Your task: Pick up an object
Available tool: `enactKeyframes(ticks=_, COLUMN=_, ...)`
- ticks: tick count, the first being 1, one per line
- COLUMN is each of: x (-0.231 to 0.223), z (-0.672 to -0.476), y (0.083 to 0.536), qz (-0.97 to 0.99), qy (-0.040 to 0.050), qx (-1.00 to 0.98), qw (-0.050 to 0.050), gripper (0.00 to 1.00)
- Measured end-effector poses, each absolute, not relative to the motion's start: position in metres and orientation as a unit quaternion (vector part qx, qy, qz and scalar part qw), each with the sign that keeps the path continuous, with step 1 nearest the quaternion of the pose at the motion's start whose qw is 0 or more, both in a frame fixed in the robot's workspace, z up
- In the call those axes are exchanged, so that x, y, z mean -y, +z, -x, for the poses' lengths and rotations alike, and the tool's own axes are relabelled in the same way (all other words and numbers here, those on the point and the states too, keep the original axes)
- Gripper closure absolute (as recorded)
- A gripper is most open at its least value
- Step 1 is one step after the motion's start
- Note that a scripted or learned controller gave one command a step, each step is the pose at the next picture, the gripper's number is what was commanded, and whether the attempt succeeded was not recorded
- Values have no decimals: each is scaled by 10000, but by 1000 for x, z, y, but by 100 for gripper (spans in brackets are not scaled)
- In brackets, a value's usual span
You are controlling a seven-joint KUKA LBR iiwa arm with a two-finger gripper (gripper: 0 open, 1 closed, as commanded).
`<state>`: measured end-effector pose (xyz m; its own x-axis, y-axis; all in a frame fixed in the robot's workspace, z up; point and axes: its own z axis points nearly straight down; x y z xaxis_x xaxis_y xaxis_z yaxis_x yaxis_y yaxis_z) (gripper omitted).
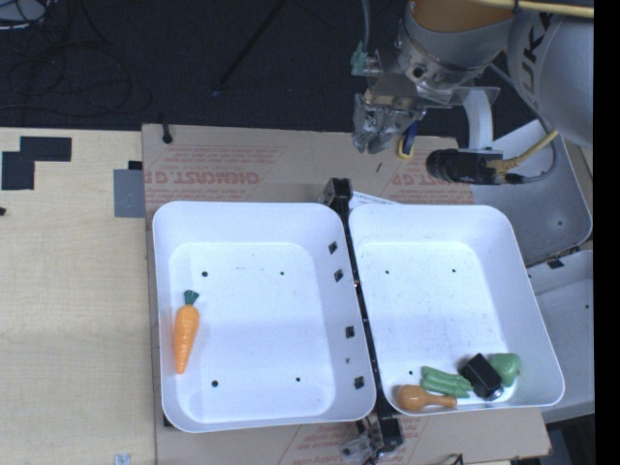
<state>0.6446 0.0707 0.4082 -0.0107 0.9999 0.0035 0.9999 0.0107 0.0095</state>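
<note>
The end effector (380,134) hangs above the bins' far edge, grip state indiscernible, well apart from the toy carrot (185,328).

An orange plastic carrot with a green top (186,329) lies flat in the left bin, far from the fingers. A green pod (445,382), black block (480,376), green piece (506,365) and orange-brown pear-shaped toy (423,398) cluster in the right bin's near corner, also well apart from the fingers.

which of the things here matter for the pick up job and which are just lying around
For the job:
- hand, above the bench behind the bins
- carrot in the left bin
- green pod, black block, green piece and orange pear-shaped piece, clustered in the right bin

Lying about:
- cardboard sheet under the bins
- black cables behind the bench
</note>
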Motion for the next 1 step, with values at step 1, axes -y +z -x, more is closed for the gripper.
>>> enactKeyframes(ticks=1, x=-44, z=-553, y=352, qz=-7084, qy=-44, qx=-7058, qw=-35, gripper=100)
